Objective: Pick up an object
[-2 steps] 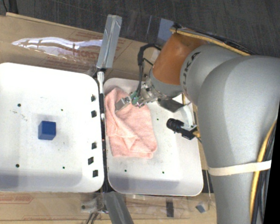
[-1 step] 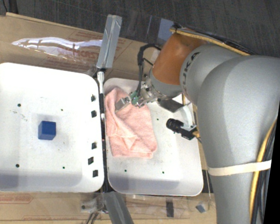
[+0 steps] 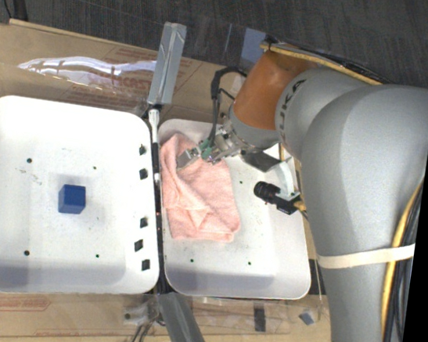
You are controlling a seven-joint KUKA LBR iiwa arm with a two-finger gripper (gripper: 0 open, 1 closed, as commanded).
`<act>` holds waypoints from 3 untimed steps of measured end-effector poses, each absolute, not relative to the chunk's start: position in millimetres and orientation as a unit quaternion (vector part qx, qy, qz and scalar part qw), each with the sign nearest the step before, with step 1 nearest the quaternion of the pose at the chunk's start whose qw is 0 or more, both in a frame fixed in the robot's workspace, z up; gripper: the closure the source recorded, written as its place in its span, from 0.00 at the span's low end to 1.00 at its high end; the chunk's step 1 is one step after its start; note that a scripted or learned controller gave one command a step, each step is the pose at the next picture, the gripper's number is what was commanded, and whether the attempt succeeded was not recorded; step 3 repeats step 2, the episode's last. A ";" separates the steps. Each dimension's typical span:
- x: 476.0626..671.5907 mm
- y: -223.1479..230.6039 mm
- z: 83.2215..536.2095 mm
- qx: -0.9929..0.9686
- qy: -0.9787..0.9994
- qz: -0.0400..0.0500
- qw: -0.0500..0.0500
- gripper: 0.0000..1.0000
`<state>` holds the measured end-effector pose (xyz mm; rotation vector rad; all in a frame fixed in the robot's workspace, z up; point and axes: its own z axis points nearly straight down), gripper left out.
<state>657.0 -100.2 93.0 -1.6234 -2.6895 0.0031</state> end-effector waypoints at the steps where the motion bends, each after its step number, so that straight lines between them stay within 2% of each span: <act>1: 657.5 -101.6 93.2 -0.503 -0.864 0.000 0.000 0.00; 3: 657.4 -99.9 93.2 -0.489 -0.872 0.001 0.000 0.00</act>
